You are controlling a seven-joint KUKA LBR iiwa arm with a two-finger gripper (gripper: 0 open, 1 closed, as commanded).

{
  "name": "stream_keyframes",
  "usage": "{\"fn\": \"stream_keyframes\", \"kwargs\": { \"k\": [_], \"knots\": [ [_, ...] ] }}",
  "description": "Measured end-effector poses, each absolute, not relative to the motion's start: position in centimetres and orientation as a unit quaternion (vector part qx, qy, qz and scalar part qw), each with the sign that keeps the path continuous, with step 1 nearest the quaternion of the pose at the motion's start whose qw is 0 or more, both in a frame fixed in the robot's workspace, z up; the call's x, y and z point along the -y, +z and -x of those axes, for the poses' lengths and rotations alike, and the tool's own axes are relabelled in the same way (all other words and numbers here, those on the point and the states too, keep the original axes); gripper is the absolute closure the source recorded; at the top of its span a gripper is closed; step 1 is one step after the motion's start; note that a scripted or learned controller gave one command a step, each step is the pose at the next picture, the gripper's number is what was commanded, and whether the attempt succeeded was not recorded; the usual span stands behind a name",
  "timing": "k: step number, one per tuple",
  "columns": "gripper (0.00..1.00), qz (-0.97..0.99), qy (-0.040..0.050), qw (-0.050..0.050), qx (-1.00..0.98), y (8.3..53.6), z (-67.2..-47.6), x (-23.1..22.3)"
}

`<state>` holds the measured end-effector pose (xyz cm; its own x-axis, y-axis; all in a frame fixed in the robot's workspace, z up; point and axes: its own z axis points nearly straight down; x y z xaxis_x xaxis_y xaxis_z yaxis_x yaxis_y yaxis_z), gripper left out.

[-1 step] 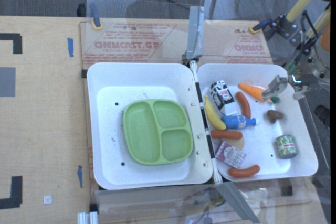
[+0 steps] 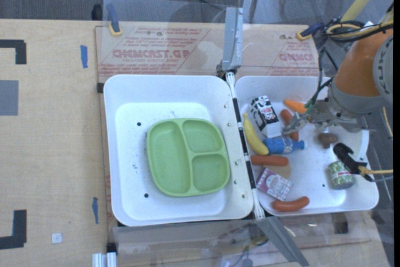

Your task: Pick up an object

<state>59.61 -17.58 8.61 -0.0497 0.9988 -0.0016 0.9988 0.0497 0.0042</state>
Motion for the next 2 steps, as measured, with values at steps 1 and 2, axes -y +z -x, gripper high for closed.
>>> {"fn": "stream_keyframes", "kwargs": {
  "k": [1,2],
  "knots": [
    [0.0,-0.684,-0.0061,-0.005,-0.729,8.4,-65.7,15.3],
    [1.0,-0.683,-0.005,-0.002,-0.73,9.6,-65.9,15.3]
  ]
}}
